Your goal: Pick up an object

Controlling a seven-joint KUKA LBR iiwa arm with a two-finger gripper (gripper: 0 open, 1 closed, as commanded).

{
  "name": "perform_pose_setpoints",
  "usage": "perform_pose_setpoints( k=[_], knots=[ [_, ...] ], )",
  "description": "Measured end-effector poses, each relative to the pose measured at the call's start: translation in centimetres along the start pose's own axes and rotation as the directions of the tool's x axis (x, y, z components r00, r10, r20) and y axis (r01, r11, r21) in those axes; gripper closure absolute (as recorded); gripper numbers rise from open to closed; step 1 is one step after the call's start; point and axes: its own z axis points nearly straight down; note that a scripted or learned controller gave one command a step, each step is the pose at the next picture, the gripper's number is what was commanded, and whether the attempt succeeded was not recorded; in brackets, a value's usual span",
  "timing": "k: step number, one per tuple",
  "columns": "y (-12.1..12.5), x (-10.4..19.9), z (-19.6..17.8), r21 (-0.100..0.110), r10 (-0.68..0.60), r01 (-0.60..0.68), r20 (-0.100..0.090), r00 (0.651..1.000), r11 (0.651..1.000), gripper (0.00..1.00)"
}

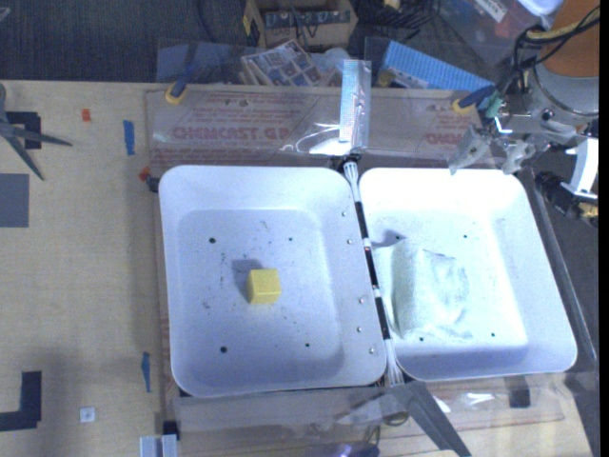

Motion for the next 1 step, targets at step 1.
perform_pose_setpoints(
  k=[1],
  knots=[
    [0.0, 0.0, 0.01, 0.0, 0.0, 0.0, 0.0, 1.0, 1.0, 0.0]
  ],
)
